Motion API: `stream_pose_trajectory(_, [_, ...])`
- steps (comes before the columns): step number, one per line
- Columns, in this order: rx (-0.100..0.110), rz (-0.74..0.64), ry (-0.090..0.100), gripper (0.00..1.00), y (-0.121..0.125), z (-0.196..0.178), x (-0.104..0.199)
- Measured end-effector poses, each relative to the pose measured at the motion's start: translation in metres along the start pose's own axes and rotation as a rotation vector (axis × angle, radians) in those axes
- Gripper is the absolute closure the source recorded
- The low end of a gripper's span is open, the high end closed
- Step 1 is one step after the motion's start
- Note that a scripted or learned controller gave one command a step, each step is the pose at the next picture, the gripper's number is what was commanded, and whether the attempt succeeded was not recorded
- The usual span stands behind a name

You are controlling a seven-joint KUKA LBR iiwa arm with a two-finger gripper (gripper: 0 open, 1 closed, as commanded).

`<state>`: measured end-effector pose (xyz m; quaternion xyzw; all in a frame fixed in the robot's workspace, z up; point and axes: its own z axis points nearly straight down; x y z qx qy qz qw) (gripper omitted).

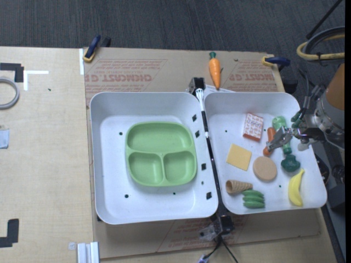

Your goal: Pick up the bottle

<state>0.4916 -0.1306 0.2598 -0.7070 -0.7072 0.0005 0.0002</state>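
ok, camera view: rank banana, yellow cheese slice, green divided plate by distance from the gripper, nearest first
From the gripper, in the right bin:
1. Banana, below it, near that bin's lower right corner.
2. Yellow cheese slice, to its left, mid right bin; close to the banana's distance, a loose call.
3. Green divided plate, clearly farthest, in the left bin.

There are two white bins: the left bin [104,163] and the right bin [230,114]. One green plate [161,154]. One carrot [214,70], one banana [296,188], one cheese slice [239,156], one cone [238,187], one round cookie [265,169], one red box [253,126].
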Motion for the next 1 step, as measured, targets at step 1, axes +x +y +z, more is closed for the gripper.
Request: stream_pose_trajectory(1, [0.000, 0.001, -0.001, 1.00, 0.0004, -0.0093, -0.0003])
